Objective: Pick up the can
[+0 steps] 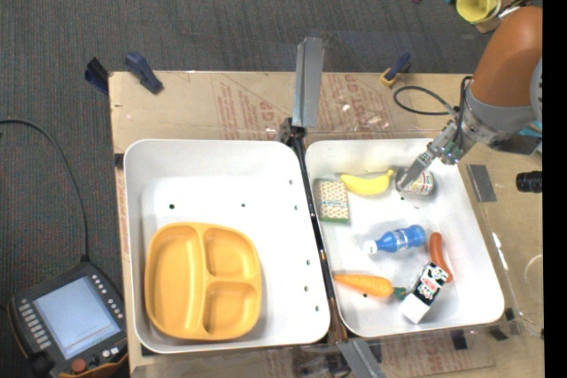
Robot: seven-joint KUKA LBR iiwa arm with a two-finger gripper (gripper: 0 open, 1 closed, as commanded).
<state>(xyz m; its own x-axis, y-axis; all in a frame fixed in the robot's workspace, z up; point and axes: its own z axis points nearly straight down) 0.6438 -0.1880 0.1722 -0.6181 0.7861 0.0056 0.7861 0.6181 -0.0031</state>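
Claw (413,177) sits at the can (420,183), which lies on its side near the right bin's (478,261) back edge, just right of the banana (367,182). Whether the claw grips the can I cannot tell. Squeeze across the can's round body, squarely, so it cannot roll away.

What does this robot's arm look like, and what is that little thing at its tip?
The arm is a thick, rounded tube, grey with a broad orange band above the wrist. It narrows to a slim metallic pincer with two thin fingers.
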